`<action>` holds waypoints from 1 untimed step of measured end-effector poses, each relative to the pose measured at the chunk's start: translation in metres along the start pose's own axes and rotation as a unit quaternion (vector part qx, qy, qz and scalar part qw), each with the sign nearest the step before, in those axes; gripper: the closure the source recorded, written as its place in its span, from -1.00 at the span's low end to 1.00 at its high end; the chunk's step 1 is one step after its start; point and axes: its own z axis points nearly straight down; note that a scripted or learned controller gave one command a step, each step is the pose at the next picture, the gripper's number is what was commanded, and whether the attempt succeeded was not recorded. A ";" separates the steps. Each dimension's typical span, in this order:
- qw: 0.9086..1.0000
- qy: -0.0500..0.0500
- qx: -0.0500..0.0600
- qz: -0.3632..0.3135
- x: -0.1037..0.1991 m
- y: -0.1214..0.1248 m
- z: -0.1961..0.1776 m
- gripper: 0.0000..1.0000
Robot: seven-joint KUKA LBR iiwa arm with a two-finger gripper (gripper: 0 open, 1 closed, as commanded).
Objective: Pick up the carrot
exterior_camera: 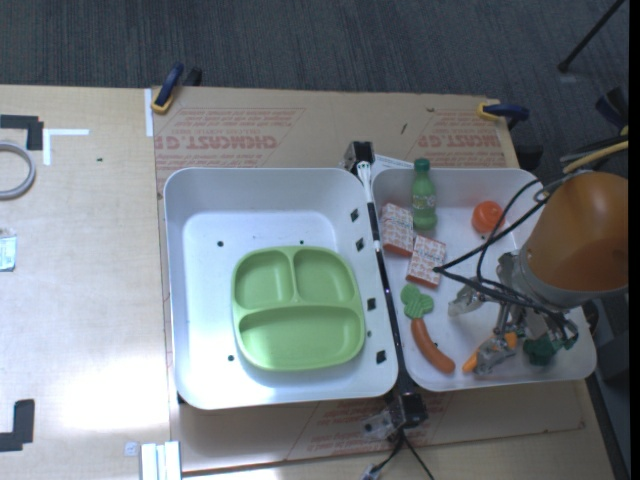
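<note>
The carrot is a small orange piece lying at a slant near the front wall of the right bin. My gripper is down in that bin, right over the carrot, and its metal parts cover the carrot's middle. Only the carrot's orange ends show on either side. The view does not show whether the carrot is gripped. The arm's orange band hangs over the bin's right side and hides the floor beneath it.
The right bin also holds a green bottle, an orange ball, two red-and-white boxes, a green leafy toy, a reddish sausage and a dark green piece. A green divided plate sits in the left bin.
</note>
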 end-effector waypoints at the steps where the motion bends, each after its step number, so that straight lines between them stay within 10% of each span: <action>1: 0.987 0.000 0.000 -0.159 0.002 -0.023 -0.013 -1.00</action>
